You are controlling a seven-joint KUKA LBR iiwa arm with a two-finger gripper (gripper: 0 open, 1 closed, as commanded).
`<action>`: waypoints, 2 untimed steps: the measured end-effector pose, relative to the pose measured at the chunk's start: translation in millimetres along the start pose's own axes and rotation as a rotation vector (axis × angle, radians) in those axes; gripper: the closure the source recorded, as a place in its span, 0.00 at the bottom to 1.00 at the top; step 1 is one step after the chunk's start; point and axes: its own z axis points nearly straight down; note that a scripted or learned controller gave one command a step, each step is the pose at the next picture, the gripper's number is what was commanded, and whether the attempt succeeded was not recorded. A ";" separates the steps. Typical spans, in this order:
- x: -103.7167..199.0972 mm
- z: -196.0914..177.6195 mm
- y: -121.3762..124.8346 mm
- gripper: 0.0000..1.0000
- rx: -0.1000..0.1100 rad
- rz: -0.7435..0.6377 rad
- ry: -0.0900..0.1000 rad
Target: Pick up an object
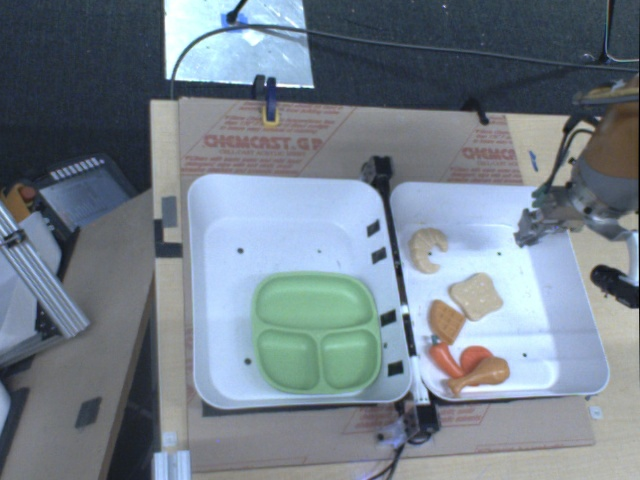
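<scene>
In the right bin (560, 298) lie several toy foods: a pale croissant (430, 249), a tan slice of toast (475, 296), an orange cracker (447, 321), a red-orange piece (470, 356) and a brown drumstick (480, 373). My gripper (528, 230) hangs over the right bin's upper right part, well to the right of the croissant and apart from every item. Nothing shows between its fingertips.
The left bin (290, 218) holds a green divided plate (316, 330). A black divider clip strip (390, 268) runs between the bins. Cardboard lies under both bins, with a yellow clamp (268, 103) at the back and cables across the dark floor.
</scene>
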 end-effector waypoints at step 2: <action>50.1 -57.8 -10.5 1.00 0.005 -0.004 0.003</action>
